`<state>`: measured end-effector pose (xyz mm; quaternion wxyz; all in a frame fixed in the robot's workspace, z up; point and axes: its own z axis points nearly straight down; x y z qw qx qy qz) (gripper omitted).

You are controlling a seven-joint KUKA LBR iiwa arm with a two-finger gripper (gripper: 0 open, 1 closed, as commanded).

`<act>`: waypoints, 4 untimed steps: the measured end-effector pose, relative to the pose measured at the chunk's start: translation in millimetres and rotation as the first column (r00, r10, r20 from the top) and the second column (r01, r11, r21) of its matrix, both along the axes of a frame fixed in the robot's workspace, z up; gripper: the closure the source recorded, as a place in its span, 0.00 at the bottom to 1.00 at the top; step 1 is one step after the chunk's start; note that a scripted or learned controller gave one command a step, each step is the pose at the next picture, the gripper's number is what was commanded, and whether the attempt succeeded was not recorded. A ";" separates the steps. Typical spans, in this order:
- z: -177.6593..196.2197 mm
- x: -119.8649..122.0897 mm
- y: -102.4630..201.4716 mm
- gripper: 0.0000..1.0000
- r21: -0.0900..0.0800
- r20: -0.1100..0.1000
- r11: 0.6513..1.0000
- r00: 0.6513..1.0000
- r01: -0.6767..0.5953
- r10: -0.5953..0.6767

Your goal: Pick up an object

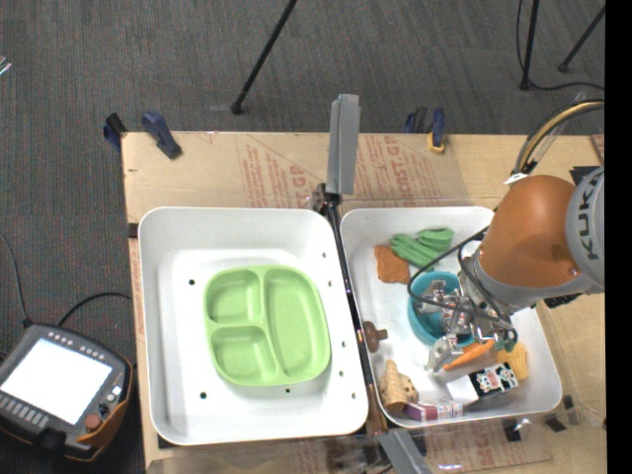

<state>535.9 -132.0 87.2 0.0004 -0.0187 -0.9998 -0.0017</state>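
My gripper hangs low over the right bin, below the orange wrist band. It is right above a teal bowl and an orange carrot-shaped piece that lies just under its tip. Whether it touches the orange piece is unclear from this angle. Close by lie a black-and-white box, a yellow piece, a green glove-like toy and a brown-orange piece.
The left bin holds a green divided plate. Along the right bin's front edge lie a tan cone-shaped toy and a pink box. A small brown object sits beside the divider. A tablet rests on the floor at the lower left.
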 end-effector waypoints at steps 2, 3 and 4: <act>0.6 58.2 48.3 0.00 -0.002 0.003 0.995 0.995 0.095 -0.095; -0.2 50.4 42.3 0.00 -0.002 -0.001 0.988 0.988 0.154 -0.154; 1.1 63.3 49.3 0.00 -0.002 0.003 0.991 0.991 0.132 -0.132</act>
